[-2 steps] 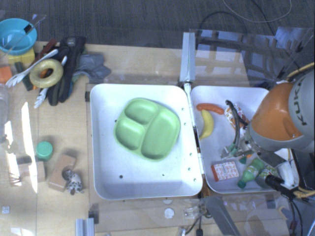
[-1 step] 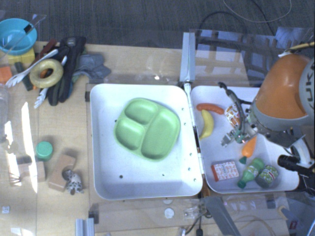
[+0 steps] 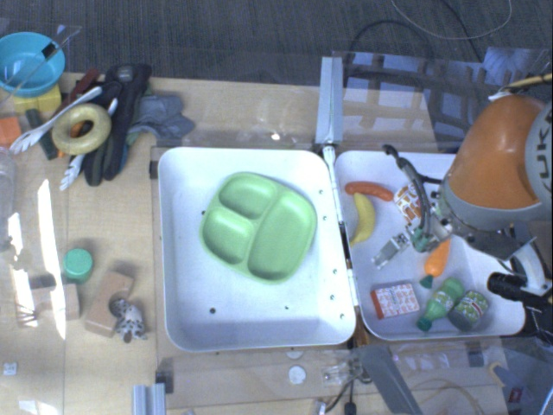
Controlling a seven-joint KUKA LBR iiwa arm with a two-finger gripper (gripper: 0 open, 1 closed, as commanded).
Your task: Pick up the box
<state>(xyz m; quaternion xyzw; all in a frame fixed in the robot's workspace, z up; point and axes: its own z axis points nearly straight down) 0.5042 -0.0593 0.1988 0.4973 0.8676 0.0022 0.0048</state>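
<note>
We see the box (image 3: 396, 300) lying flat in the lower part of the right bin (image 3: 380, 325), lower right of the frame. It looks light and stiff (probably thin cardboard), so we would pinch its two long edges. The end effector (image 3: 404, 242) hangs above it; its state we cannot tell.

- Box (image 3: 396, 300): small, flat, roughly rectangular; red edges w/ a pale top face printed in a grid of small red/white marks.
- Pose: laid flat, top face up, turned slightly askew to the bin walls.
- Location: found in the right bin, near its front-left corner, resting on the white floor.
- State: seen lying free, apart from the nearest items; nothing is stacked on it.
</note>
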